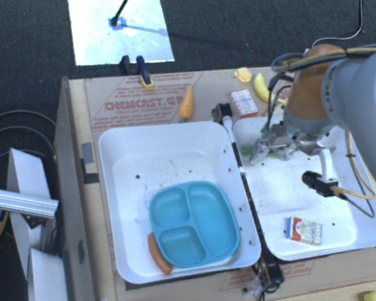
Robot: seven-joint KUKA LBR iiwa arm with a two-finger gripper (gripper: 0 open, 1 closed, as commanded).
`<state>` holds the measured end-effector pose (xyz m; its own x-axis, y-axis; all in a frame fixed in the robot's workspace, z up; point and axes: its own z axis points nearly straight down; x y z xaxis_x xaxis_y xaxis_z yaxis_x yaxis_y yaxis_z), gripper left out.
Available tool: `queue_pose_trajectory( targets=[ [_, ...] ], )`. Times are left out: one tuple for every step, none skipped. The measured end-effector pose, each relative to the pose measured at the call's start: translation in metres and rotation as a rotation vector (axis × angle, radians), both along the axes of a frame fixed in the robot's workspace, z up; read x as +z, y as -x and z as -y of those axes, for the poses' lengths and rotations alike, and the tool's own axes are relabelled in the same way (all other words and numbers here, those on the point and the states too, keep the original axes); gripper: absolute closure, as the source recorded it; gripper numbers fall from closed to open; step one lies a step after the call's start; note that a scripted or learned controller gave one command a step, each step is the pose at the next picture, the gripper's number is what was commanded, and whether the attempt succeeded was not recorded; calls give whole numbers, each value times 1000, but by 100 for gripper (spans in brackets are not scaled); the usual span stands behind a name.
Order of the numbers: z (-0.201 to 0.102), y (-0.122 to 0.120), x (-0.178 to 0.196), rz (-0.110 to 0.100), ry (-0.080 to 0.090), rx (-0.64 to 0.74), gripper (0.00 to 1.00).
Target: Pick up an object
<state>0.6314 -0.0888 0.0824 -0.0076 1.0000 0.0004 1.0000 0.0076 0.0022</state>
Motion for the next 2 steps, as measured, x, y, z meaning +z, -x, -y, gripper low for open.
queue_pose_trajectory(
  targets=[
    [8,-40,3,4,1,-2,0],
    [8,-39,14,4,2,0,100]
  ],
)
